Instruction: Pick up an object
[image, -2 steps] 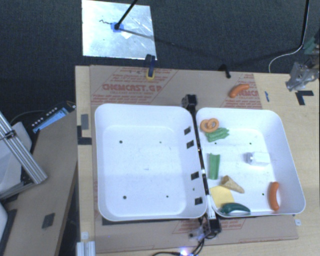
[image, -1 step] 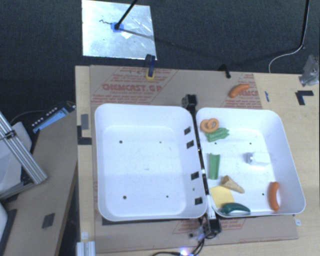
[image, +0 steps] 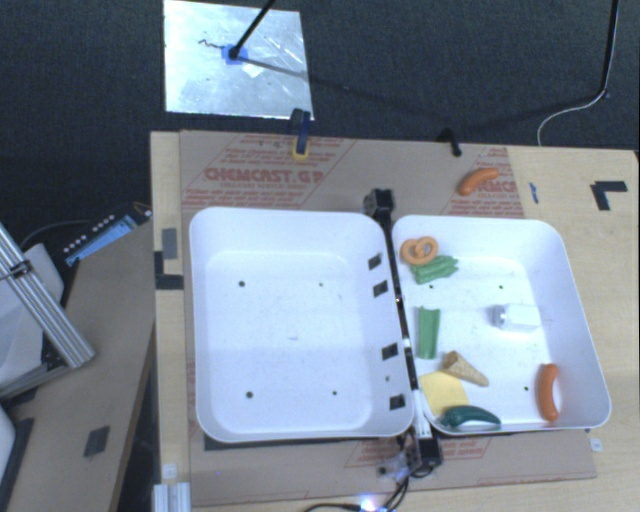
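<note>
Both bins, left (image: 290, 330) and right (image: 575, 320), look like white moulded plastic, smooth, slight sheen. Bench (image: 590, 170) under them reads as matt board, cardboard-brown, red print on it. Floor (image: 80, 100) is dark, rough, carpet-like weave. Foil-like sheet (image: 238, 60) at top is shiny, crinkled, metallic. Toy food in right bin looks plastic: sausage (image: 548, 392) glossy orange, green stick (image: 428, 332) matt, yellow piece (image: 443, 390) smooth. Left rail (image: 40, 310) is brushed aluminium profile.

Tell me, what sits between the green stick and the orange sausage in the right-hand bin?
In the camera view, a tan cone-shaped piece lies between the green stick and the orange sausage.
</note>
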